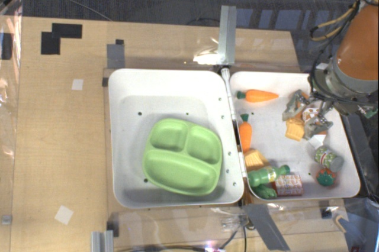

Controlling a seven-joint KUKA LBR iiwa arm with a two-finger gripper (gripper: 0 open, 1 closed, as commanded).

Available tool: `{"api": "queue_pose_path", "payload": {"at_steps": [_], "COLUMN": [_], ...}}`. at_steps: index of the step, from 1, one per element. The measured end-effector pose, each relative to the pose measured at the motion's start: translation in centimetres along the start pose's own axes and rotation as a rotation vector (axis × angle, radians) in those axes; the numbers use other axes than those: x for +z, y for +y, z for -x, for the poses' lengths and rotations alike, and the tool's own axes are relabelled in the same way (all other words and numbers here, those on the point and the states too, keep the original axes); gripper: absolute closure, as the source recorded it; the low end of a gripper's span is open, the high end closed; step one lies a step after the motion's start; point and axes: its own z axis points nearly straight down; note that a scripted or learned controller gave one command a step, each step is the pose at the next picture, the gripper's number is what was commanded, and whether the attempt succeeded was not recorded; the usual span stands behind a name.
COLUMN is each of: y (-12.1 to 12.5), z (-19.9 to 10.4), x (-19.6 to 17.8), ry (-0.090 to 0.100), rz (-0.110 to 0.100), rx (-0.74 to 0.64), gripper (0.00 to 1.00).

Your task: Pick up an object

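Note:
My gripper (307, 115) hangs over the upper right part of the right bin (349, 186), its two grey fingers (292, 107) spread apart, so it is open. A small orange-and-white piece (308, 116) shows in the gap between them; whether it is touched I cannot tell. Just below lies a yellow wedge (294, 130), and a white-and-red scrap (316, 140) sits beside it. An orange carrot (258, 96) lies to the gripper's left near the bin's back wall.
The right bin also holds a smaller carrot (245, 136), a yellow block (254, 158), a green bottle (267, 175), a pink box (288, 184), a small can (327, 157) and a red fruit (325, 177). A green divided plate (182, 156) lies in the left bin (127, 91).

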Motion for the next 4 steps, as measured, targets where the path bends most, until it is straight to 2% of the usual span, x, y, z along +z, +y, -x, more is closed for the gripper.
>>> {"api": "queue_pose_path", "payload": {"at_steps": [1,2,3,4], "y": [-3.0,-0.5,-1.3,4.7], "z": [-3.8,1.1,-3.4,-1.4], "x": [8.7,-1.3,14.8,15.1], "ry": [0.012,0.005,0.013,0.003], "rz": [0.017,0.007,0.015,0.008], "rx": [-0.267,-0.072,-0.029,-0.451], "gripper": [1.00,1.00,1.00,1.00]}}
